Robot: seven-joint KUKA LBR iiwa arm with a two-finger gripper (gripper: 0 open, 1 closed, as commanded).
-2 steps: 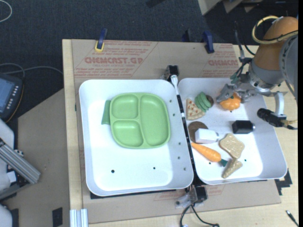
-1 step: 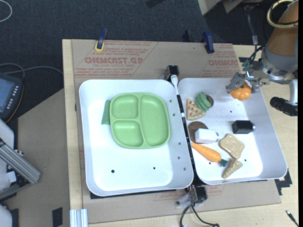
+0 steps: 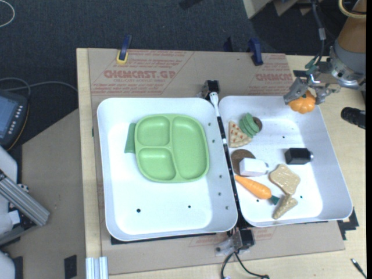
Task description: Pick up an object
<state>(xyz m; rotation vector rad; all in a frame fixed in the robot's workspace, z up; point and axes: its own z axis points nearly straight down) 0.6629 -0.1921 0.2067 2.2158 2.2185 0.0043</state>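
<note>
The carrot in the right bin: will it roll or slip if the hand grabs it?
The carrot looks smooth and tapered, so it may slip toward its thin end. It lies against the bread slice, which could shift with it. Probably light plastic.

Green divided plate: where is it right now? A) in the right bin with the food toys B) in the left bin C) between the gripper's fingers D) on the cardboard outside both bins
B: the green divided plate lies flat inside the left bin, while the carrot, the black block and the other toys sit in the right bin.
</note>
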